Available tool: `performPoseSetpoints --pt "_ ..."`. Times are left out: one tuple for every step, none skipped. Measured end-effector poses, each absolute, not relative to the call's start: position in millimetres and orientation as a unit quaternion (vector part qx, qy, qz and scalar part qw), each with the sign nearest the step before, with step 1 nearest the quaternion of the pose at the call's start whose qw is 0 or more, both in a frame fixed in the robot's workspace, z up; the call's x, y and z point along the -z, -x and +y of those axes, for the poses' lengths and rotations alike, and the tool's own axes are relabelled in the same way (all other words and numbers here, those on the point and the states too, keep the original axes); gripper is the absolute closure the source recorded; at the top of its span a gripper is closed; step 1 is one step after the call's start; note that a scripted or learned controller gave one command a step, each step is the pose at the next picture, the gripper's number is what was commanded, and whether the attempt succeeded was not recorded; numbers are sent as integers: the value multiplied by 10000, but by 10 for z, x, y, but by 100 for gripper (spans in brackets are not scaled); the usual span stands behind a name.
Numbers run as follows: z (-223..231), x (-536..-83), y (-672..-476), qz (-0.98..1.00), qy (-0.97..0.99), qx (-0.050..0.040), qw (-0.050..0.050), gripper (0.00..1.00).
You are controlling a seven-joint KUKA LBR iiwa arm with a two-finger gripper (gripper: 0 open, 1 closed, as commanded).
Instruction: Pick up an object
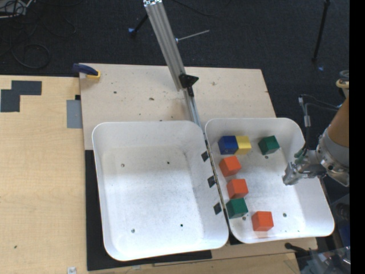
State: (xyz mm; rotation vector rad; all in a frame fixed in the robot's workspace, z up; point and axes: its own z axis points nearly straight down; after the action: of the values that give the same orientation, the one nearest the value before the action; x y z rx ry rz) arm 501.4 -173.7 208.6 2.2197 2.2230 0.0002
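Observation:
The right bin holds several small blocks. A blue block and a yellow block sit side by side at its far left, with a green block to their right. Two orange blocks lie along the left wall, a dark green block sits below them, and a third orange block rests near the front. My gripper hangs over the bin's right side, apart from every block, with nothing seen between its fingers.
The left bin lies beside the right one, split from it by a divider with black clips. A slanted aluminium bar rises behind the bins. A blue and yellow clamp sits at the bench's far left corner.

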Motion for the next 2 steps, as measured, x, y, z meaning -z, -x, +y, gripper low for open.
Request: performPoseSetpoints --pt "-1314 -2171 -5277 7086 -7056 -6 -9 100" --pt "-816 -2076 -5459 7088 -7054 0 -16 100"
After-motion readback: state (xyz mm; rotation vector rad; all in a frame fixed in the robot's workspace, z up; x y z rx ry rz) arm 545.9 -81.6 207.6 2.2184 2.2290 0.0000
